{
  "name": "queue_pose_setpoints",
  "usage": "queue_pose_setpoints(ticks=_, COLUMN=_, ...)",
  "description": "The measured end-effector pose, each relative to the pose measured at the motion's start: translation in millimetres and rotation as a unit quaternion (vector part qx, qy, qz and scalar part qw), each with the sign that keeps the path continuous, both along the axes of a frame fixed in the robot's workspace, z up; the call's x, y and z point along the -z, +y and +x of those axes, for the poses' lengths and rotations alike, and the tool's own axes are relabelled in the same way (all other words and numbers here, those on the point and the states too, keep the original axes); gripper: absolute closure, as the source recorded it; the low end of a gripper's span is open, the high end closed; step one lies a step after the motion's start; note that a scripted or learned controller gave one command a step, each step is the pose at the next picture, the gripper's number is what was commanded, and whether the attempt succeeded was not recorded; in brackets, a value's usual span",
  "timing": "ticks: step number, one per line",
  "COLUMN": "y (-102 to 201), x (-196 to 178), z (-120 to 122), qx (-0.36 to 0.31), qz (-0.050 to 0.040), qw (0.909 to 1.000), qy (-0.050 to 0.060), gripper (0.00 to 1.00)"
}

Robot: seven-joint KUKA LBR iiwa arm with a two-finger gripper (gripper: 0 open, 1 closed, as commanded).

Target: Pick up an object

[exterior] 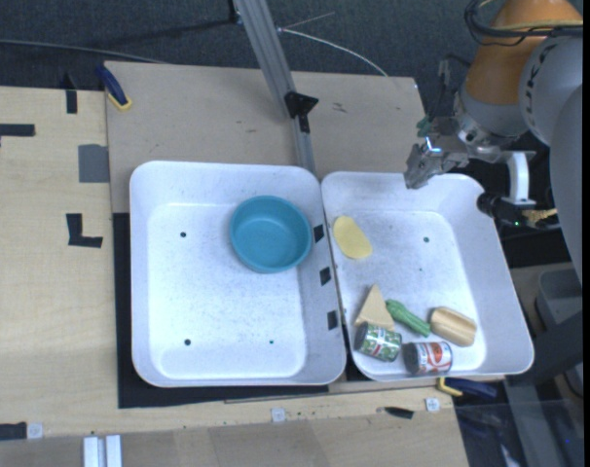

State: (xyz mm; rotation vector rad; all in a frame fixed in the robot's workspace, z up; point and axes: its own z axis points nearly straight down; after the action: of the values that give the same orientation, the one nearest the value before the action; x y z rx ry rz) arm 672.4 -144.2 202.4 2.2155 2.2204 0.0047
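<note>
Along the right bin's [490, 261] near edge lie a green can [378, 342], a red can [429, 358], a bread roll [453, 325], a green pepper [408, 316] and a cheese wedge [372, 306]. Farther back sits a yellow chip [352, 237]; a blue bowl [269, 233] occupies the left bin [168, 290]. At the right bin's far edge hangs the gripper [419, 175], holding nothing visible.
</note>
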Motion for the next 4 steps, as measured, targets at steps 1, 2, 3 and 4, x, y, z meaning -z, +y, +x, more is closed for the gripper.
queue_pose_setpoints(ticks=1, y=-6, x=-48, z=-5, qx=0.0, qz=0.0, qw=1.0, qy=0.001, gripper=1.0)
queue_pose_setpoints(ticks=2, y=47, x=-55, z=-16, qx=-0.002, qz=0.0014, qw=1.0, qy=0.003, gripper=1.0)
queue_pose_setpoints(ticks=3, y=97, x=-57, z=-24, qx=-0.002, qz=0.0013, qw=1.0, qy=0.004, gripper=1.0)
queue_pose_setpoints(ticks=4, y=154, x=-38, z=-34, qx=-0.002, qz=0.0013, qw=1.0, qy=0.005, gripper=1.0)
